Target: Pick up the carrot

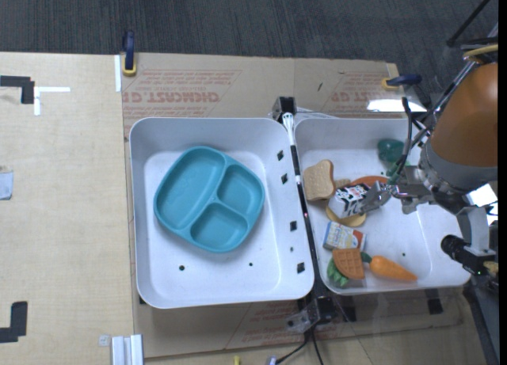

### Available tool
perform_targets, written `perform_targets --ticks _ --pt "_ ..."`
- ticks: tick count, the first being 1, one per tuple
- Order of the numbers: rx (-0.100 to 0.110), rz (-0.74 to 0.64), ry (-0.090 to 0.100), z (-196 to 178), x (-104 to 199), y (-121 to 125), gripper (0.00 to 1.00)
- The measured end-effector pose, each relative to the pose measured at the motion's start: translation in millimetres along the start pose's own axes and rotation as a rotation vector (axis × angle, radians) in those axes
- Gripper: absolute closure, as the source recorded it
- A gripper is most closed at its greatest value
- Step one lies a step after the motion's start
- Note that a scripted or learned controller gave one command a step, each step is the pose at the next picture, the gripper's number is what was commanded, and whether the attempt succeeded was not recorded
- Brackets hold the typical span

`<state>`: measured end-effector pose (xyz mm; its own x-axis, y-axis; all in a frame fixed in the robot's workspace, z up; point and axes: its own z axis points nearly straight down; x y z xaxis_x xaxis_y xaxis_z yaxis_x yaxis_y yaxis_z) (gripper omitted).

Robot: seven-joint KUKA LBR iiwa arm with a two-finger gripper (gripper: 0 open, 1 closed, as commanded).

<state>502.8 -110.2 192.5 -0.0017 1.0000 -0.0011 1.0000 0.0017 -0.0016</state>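
Note:
The carrot (390, 268), orange with a green top pointing left, lies flat near the front edge of the right bin (412, 237). My gripper (379, 195) hangs over the middle of that bin, well behind the carrot and a little to its left. It is right beside a black-and-white patterned carton (351, 197). The carrot lies free, with nothing touching it from above.
Around the carrot lie a waffle (348, 263) touching its green top, a green piece (336, 275) and a small printed box (342, 237). Further back are a bread slice (318, 179) and a teal item (390, 150). The left bin (158, 276) holds a blue divided plate (209, 199).

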Motion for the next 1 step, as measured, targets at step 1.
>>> perform_targets --ticks 1 --pt "-0.001 -0.092 0.001 11.6 -9.3 -23.6 0.0"
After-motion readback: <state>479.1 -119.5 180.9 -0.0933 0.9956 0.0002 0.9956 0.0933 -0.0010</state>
